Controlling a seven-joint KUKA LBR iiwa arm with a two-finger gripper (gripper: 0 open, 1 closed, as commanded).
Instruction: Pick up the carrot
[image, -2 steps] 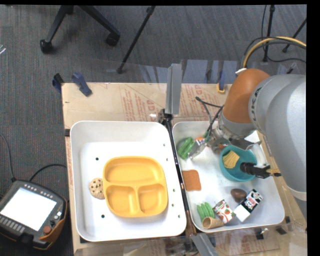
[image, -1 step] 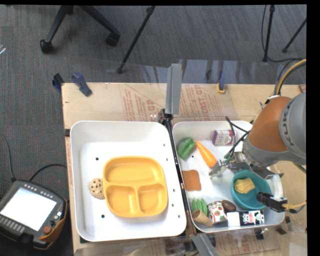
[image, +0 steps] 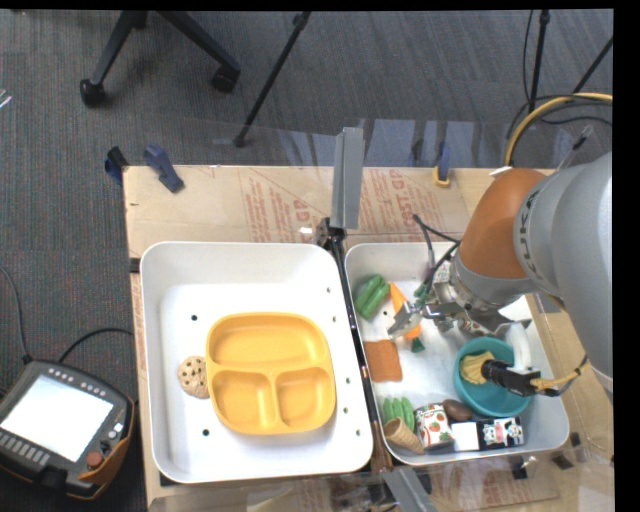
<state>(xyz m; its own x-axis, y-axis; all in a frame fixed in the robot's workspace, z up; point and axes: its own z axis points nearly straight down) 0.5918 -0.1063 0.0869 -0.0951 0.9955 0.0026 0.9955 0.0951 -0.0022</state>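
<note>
The carrot (image: 398, 297) is orange with a green leafy end and lies at a slant in the upper left part of the right bin (image: 548, 395). My gripper (image: 412, 322) is low over the carrot's lower half and covers part of it. The orange tip shows up and to the left of the gripper, and the green end (image: 416, 345) pokes out just below it. The grey arm with its orange band (image: 498, 238) reaches in from the right.
Close to the carrot are a green pepper (image: 370, 295) and a brown cracker (image: 383, 360). A teal bowl (image: 487, 385) and several small food toys line the right bin's front. The left bin (image: 165, 300) has a yellow divided plate (image: 270, 385) and a cookie (image: 192, 375).
</note>
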